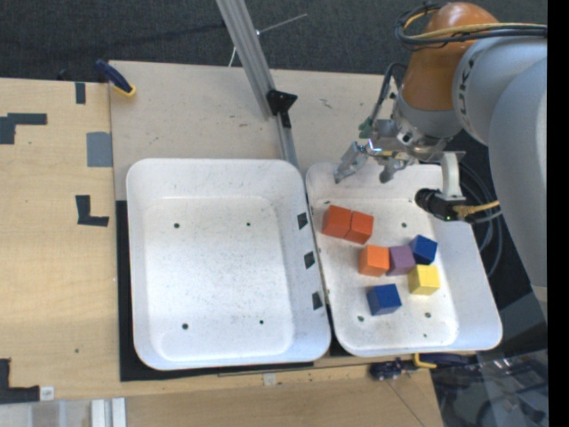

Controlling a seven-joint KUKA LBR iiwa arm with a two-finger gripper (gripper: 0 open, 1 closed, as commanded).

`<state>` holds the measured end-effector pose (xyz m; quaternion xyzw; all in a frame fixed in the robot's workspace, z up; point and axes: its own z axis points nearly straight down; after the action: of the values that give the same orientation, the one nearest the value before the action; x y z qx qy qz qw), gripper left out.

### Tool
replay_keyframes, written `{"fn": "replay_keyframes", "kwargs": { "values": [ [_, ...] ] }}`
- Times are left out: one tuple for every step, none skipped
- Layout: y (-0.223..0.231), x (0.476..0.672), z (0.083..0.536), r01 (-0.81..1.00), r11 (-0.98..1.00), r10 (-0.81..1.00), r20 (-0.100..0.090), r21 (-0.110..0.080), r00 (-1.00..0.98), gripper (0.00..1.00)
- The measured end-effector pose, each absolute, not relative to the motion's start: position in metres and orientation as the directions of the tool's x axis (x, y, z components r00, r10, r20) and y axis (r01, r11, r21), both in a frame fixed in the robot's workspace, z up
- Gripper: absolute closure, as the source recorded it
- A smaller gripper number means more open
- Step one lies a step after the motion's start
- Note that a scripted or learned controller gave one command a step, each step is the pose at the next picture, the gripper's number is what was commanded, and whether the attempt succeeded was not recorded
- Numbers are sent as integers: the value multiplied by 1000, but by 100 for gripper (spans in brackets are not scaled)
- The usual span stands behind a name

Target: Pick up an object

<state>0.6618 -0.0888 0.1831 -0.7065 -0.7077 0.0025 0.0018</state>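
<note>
Gripper (pixel 366 169) high at back of right bin (pixel 471 323), fingers spread apart, nothing between them. Blocks bunched in middle below – orange block (pixel 347 224) closest, so likely easiest to grab. Left bin (pixel 147 238) beside it.

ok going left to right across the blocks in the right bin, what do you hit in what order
orange-red long block → orange cube → dark blue cube → purple cube. The yellow cube and the blue cube above it sit about level at the far right, so their order is unclear.
</note>
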Motion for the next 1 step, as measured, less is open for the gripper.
{"fn": "replay_keyframes", "kwargs": {
  "values": [
    [-97, 662, 133, 1000, 1, 1000, -1, -7, -1, 0]
  ]
}}
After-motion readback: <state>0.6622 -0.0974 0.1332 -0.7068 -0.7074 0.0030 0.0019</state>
